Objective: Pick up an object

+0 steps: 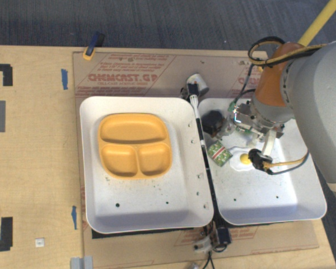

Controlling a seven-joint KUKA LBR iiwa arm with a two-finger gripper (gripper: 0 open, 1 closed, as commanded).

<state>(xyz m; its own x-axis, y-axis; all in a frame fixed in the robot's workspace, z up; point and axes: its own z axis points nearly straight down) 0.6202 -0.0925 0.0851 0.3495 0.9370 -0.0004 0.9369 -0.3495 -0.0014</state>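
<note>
Where the gripper [245, 122] hangs over the right bin [291, 206], open or closed we cannot tell, a black object [213, 120], green packet [217, 152] and toy egg [243, 160] lie just beside it; the cardboard [173, 61] bears red print reading roughly CHEMCAST.

2 white bins [140, 203] on cardboard [129, 74], blue tape marks [64, 78], grey carpet [129, 10]

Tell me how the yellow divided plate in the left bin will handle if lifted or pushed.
The plate looks like moulded plastic: probably stiff and light for its size. It lies flat and wide in the left bin, so a push should slide it, not tip it. Its smooth rounded rim may slip from a pinch.
</note>
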